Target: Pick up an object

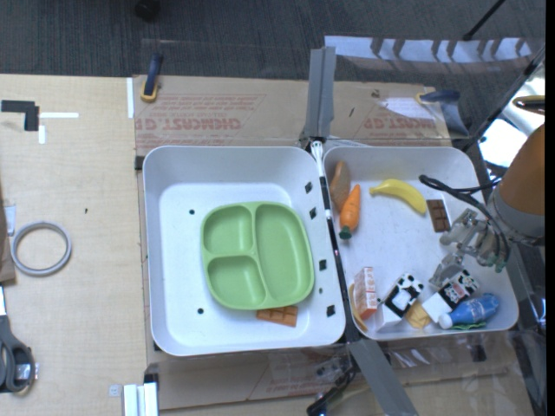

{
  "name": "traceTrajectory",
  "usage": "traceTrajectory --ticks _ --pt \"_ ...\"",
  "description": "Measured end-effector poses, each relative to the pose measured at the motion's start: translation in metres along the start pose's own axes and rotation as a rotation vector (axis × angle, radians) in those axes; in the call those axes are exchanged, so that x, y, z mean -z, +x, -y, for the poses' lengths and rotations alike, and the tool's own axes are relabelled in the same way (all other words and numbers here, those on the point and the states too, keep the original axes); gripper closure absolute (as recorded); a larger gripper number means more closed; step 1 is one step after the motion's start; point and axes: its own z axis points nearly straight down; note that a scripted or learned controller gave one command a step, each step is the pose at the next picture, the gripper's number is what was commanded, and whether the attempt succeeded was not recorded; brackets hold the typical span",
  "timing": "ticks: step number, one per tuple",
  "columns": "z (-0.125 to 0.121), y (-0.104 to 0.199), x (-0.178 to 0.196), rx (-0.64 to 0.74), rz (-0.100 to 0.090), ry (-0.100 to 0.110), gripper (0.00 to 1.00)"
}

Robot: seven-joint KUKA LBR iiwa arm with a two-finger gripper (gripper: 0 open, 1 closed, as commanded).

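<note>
Over the right bin (408,159), near its crowded front corner, my end effector (458,251) hangs low; I cannot tell its grip state. Beneath it the black-and-white block (457,289), blue bottle (473,311) and yellow wedge (419,315) touch, so I judge a descent could nudge one aside or catch two together.

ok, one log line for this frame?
claw low in right bin, by bottle | nothing seen held | banana, carrot untouched | green tray in left bin
</note>
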Motion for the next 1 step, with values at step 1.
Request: traceTrajectory --ticks 1 --pt "0.0054 0.0526 -0.0002 -0.099 -0.001 -0.001 0.00"
